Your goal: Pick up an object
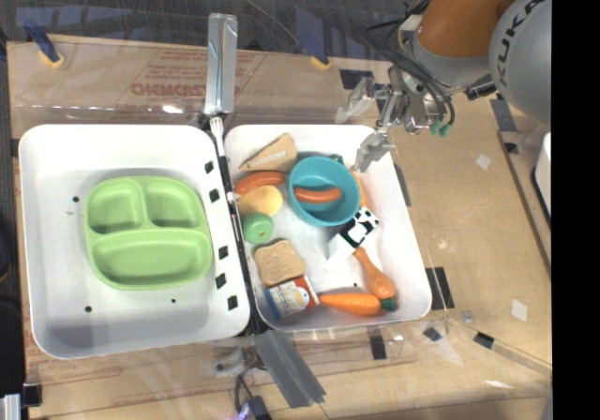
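i'm watching the gripper (375, 142) hanging over the far right corner of the right bin (412, 263). can't tell its open/closed state from this angle, and nothing's visibly held. nearest obj is the blue bowl (323, 188) w/ a sausage (317, 193) in it, sitting just left and a bit nearer than the tool. sausage's long axis is running left-right. a carrot (352, 302) is lying near edge, also left-right, tip pointing left. green tray (148, 231) is sitting in the left bin (47, 249).

Green tray (147, 232), blue bowl (323, 189), white bins (47, 249).
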